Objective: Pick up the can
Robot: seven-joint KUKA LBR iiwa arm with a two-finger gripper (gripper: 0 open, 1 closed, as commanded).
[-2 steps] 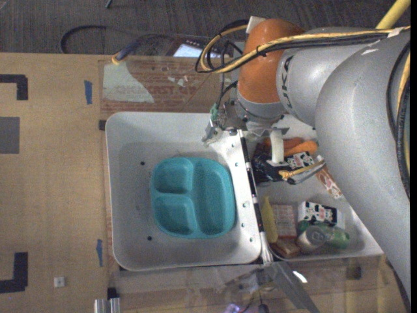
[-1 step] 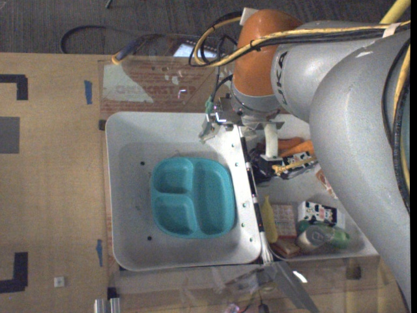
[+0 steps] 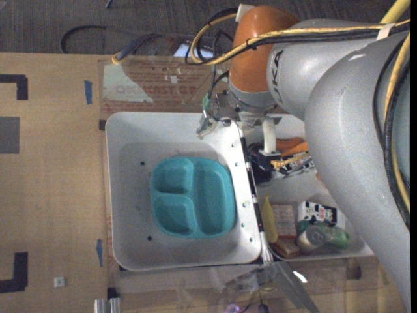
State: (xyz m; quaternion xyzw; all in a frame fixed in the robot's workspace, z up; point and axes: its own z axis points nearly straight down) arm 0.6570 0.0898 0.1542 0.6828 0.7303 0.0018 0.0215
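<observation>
The can lies in the right bin, well to the right of the teal tray, past its lower corner. The pincer hangs just above the tray's upper right corner; whether it is open or closed cannot be told.

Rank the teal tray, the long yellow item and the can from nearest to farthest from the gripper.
1. Teal tray, in the left bin; the gripper is at that bin's upper rim.
2. Long yellow item, at the left wall of the right bin.
3. Can, at that bin's lower end.
</observation>
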